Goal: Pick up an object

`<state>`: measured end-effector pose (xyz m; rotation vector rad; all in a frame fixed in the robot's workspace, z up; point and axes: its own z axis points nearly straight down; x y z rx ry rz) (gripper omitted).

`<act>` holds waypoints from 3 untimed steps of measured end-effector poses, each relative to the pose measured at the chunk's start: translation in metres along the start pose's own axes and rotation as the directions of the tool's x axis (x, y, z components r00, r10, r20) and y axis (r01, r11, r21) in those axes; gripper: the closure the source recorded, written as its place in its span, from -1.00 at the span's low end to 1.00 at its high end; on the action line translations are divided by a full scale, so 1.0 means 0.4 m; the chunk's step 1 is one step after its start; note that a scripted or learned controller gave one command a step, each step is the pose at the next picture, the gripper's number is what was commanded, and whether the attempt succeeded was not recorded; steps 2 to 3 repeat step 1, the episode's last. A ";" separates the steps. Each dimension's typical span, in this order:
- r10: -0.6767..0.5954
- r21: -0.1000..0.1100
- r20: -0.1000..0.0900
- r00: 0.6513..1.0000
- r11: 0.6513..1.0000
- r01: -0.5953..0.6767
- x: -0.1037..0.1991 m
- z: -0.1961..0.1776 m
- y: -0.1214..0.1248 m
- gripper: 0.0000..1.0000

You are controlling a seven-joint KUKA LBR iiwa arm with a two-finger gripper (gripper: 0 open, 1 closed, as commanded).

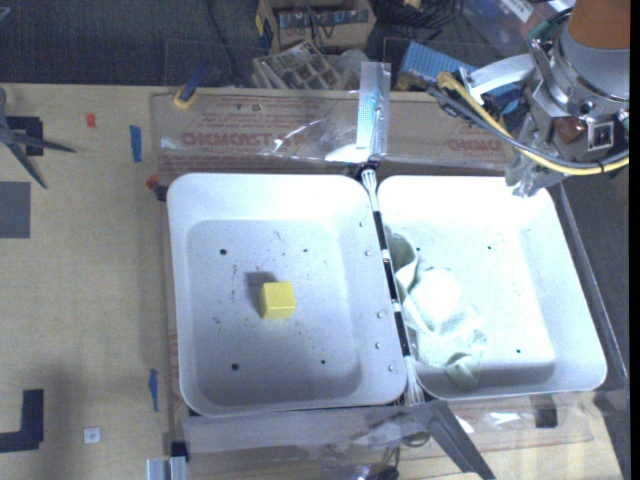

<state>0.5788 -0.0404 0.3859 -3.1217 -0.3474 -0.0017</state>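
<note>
Two shallow white bins sit side by side on a wooden bench, seen from above at a slant. The left bin (200, 208) holds one small yellow block (278, 300), resting flat on the speckled floor slightly left of the bin's middle and well apart from every wall. Against the wall that divides the bins, the right bin (560, 298) holds a crumpled pale cloth (440, 318) — white with greenish folds — bunched along that bin's left side and reaching toward its near edge.

The robot arm (600, 28), grey with an orange band, hangs over the far right corner of the right bin, trailing yellow cables. Its gripper (522, 180) points down just above that bin's far rim, far from the yellow block and clear of the cloth. Nothing can be seen between the gripper's tips, and whether it is spread or closed cannot be told from this angle.
</note>
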 end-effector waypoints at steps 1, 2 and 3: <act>-0.150 0.000 0.002 0.989 0.989 0.150 0.108 -0.123 0.044 1.00; -0.150 0.000 0.002 0.989 0.989 0.150 0.108 -0.123 0.044 1.00; -0.150 0.000 0.002 0.989 0.989 0.150 0.108 -0.123 0.044 1.00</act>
